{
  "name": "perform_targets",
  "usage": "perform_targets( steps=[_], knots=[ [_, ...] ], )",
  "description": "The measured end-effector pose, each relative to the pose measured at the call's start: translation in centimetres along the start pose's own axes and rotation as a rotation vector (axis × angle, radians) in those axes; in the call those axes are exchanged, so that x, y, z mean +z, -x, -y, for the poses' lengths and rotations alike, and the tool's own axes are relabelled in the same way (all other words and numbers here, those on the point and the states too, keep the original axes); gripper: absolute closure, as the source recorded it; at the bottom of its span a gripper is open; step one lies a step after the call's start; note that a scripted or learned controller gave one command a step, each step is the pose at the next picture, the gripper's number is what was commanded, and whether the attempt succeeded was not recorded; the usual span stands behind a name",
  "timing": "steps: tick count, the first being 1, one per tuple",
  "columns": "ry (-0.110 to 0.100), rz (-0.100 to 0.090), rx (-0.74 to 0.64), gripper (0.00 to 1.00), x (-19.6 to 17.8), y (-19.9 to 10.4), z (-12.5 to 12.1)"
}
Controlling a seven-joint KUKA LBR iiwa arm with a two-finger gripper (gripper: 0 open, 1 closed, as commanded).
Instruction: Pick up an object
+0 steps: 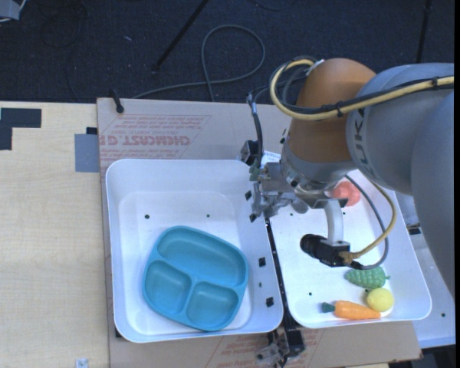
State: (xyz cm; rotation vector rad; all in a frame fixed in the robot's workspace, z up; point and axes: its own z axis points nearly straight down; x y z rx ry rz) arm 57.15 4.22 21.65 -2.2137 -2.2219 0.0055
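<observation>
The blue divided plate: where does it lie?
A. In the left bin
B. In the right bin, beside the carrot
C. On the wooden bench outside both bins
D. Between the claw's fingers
A. The blue divided plate lies flat on the floor of the left bin, while the carrot lies in the right bin.

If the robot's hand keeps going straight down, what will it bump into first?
Probably the bare white floor of the right bin, near the ridge between the two bins. The hand hangs there pointing downward. The blue tray and toy food look off to either side, though depth is hard to judge.
</observation>
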Motion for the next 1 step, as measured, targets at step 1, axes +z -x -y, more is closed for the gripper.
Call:
perform_targets(
  steps=[1],
  knots=[
    [-0.001, 0.001, 0.001, 1.0, 0.52, -3.84, 2.35]
  ],
)
